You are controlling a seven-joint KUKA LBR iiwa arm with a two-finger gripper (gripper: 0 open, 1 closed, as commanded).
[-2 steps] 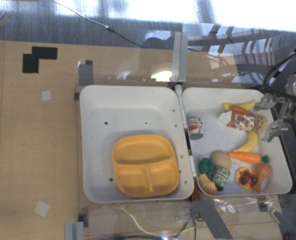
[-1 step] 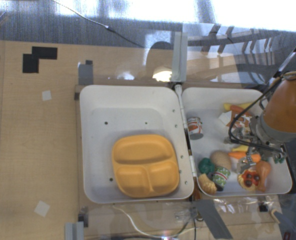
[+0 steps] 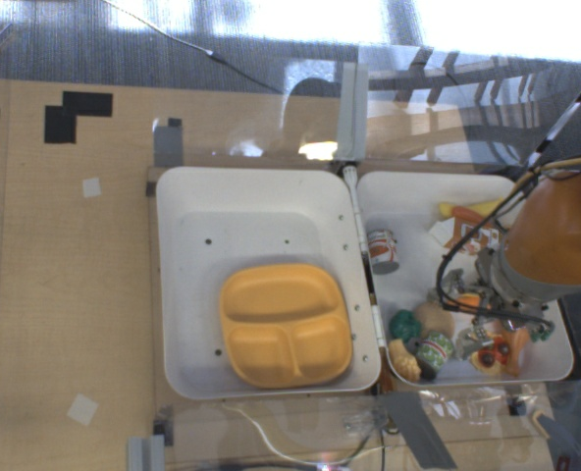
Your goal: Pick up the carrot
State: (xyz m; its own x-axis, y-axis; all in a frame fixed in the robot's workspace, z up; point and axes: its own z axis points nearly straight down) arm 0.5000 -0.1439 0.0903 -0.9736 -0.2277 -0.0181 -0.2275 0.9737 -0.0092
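- Where the frame centres, the left bin (image 3: pixel 183 263) holds a yellow tray (image 3: pixel 286 324).
- At right, the right bin (image 3: pixel 408 204) holds a can (image 3: pixel 382 249) and toys (image 3: pixel 423 346).
- Arm (image 3: pixel 555 234) covers them; gripper (image 3: pixel 487 317) spread or not, cannot tell.

camera view: fixed overhead | slanted down | covers both bins (image 3: pixel 173 263) | mid-range

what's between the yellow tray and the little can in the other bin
In the camera view, the raised rims where the two white bins meet run between the yellow tray and the small can; otherwise bare white bin floor.

Arm (image 3: pixel 557 238) low, wrist bent downward
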